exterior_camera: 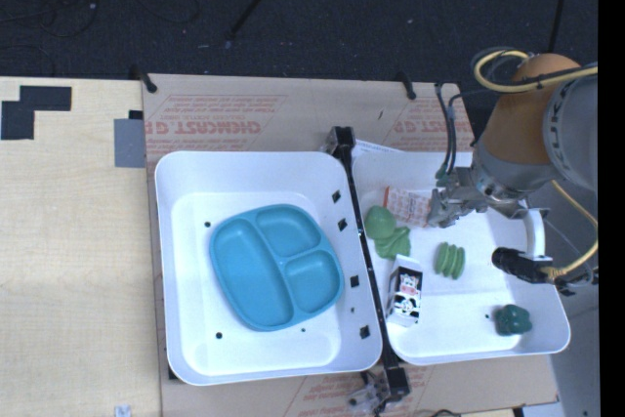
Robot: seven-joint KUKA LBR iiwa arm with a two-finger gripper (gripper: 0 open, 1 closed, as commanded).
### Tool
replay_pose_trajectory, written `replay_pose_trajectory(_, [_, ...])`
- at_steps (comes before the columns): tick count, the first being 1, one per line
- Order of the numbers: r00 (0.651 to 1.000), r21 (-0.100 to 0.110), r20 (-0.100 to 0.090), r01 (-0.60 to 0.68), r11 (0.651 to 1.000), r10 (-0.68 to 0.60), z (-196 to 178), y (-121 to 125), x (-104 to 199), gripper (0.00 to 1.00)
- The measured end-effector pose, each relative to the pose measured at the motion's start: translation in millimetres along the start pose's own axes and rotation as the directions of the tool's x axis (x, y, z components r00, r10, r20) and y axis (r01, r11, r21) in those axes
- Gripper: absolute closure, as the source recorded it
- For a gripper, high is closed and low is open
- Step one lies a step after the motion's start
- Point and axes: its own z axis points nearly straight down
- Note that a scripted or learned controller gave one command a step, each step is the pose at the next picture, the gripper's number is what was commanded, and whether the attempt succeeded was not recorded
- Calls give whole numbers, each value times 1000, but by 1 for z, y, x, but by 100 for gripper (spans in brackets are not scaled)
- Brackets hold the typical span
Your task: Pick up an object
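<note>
Although the task asks only that one object be lifted, nothing appears to be off the floor of its bin yet, so the picking is, by my reading, not yet done. Nearest the camera's lower edge, in the right bin (547,342), a dark green lump (512,318) sits near the front right corner, and a small black-and-white carton (406,296) lies close to the wall dividing the two bins. A little farther back, a ribbed light green piece (450,260) rests in the open middle of that bin, and a soft pale green toy (385,231) lies just beside the dividing wall. Behind these, a red-and-white packet (408,204) lies flat toward the back of the bin. The pincer (447,207) hangs low over that back part, just beside the packet and near the ribbed piece, but whether its fingers are wide or narrow I cannot tell, and no object is seen between them. The left bin (186,210) holds a blue divided plate (275,264), well apart from the arm (527,137). Both bins stand on the table (68,239). What remains is the whole grasp: closing on some object and raising it clear.
</note>
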Motion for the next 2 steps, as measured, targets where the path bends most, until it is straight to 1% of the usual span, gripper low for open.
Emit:
replay_pose_trajectory(1, [1000, -7, 1, 0, 1000, 0, -43, 2, -4, 100])
replay_pose_trajectory(2, [1000, -7, 1, 4, 1000, -4, -95, 2, -5, 100])
